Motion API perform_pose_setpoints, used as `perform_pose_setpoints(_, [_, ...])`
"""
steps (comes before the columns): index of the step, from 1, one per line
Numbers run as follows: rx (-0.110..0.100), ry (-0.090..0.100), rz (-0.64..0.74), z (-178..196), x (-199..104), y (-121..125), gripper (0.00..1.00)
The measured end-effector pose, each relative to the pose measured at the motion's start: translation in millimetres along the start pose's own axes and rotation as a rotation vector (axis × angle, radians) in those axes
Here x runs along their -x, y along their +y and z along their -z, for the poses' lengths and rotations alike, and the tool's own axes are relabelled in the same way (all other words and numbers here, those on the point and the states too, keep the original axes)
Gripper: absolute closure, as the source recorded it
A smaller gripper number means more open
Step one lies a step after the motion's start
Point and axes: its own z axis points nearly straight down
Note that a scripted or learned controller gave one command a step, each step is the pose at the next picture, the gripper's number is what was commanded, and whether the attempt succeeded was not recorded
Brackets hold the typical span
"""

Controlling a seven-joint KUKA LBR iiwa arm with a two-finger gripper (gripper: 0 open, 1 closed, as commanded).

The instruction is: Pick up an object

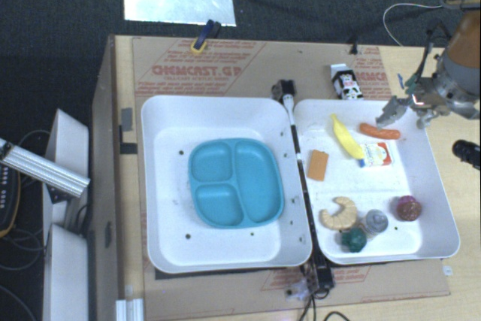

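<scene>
White plastic marks the two bins on the surface (150,71). In the camera view the left bin (165,131) carries a blue divided plate (234,183), and the right bin (432,237) carries the loose objects. A yellow banana (346,137) lies beside a red-and-white packet (376,155), an orange sausage (379,132) sits near the bin's far edge, and an orange block (318,165) rests close to the divider. Toward the near edge are a tan croissant (340,213), a grey lump (375,221), a green piece (353,239) and a dark red ball (408,208).

The claw (409,107) hangs over the far right corner of that bin, just beside the sausage; whether it is released or clenched cannot be told, and nothing is seen gripped. The sausage looks the likeliest target. A good pick would centre over its middle, straddle its narrow width, and descend straight, clear of the bin wall and the packet.
</scene>
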Motion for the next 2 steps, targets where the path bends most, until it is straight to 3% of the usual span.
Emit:
perform_pose_setpoints(1, [0.005, -0.001, 0.001, -135.4, -25.4, 57.3, 0.0])
perform_pose_setpoints(2, [0.006, -0.002, 0.003, -124.9, -25.5, 57.9, 1.0])
